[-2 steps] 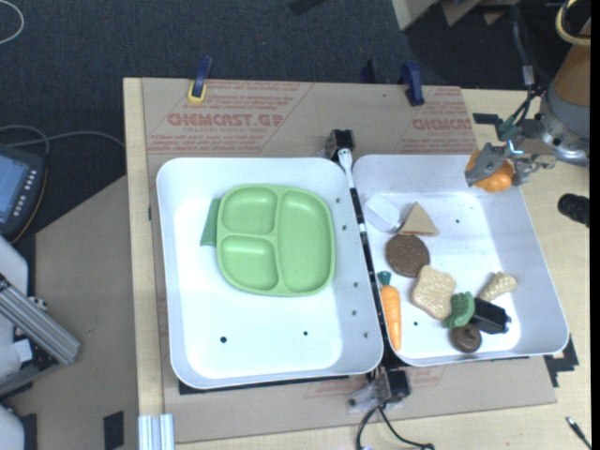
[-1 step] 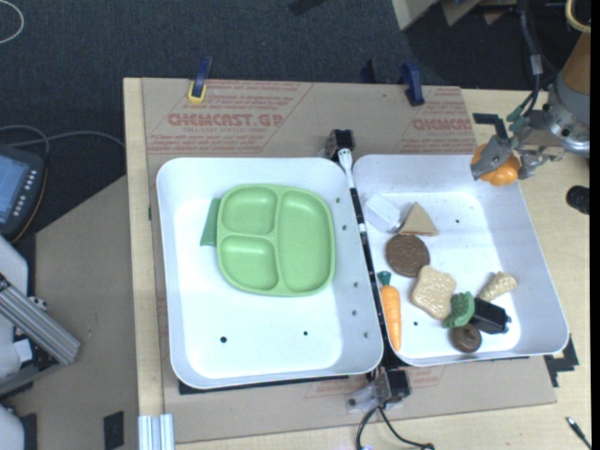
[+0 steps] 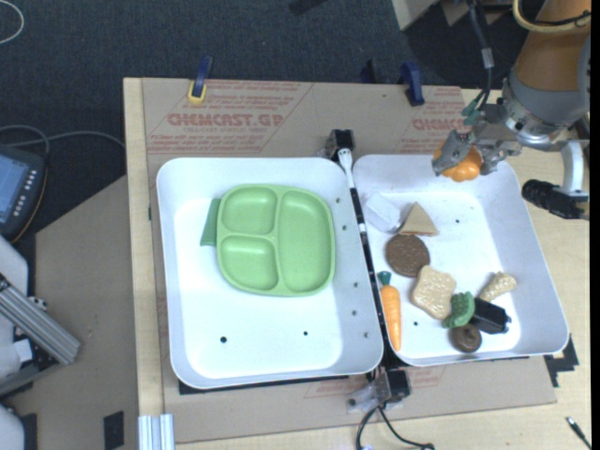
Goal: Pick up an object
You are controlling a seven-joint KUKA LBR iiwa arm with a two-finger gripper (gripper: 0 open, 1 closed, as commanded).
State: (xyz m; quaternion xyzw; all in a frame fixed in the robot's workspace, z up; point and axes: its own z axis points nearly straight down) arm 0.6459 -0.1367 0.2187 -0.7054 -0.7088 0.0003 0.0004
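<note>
The arm (image 3: 548, 36) came in from the right and hung over the far corner of the right bin (image 3: 525, 251). Its claw (image 3: 466, 157) was closed on a small orange piece of toy food (image 3: 462, 168), which showed between the fingers, lifted above the bin's back edge.

Below it, the rest of the toy food lay in the right bin. A pale wedge (image 3: 418, 220) sat near the middle, touching a brown round cookie (image 3: 408, 254) just in front of it. A whitish flat piece (image 3: 381, 212) lay just to the left of the wedge. Nearer the front, a speckled cracker (image 3: 435, 292) rested beside a green sprig of broccoli (image 3: 461, 307), with a black item (image 3: 489, 315) and a small tan piece (image 3: 498, 285) to the right. A dark brown round thing (image 3: 466, 338) sat at the front edge. A carrot (image 3: 391, 314) lay lengthwise along the bin's left wall.

The left bin (image 3: 187, 326) held a green divided plate (image 3: 276, 239) with three compartments, set toward the back half of the bin. Both bins stood side by side on a brown board (image 3: 281, 115), clamped at the far edge by a yellow clip (image 3: 198, 84) and a blue clip (image 3: 412, 82).
</note>
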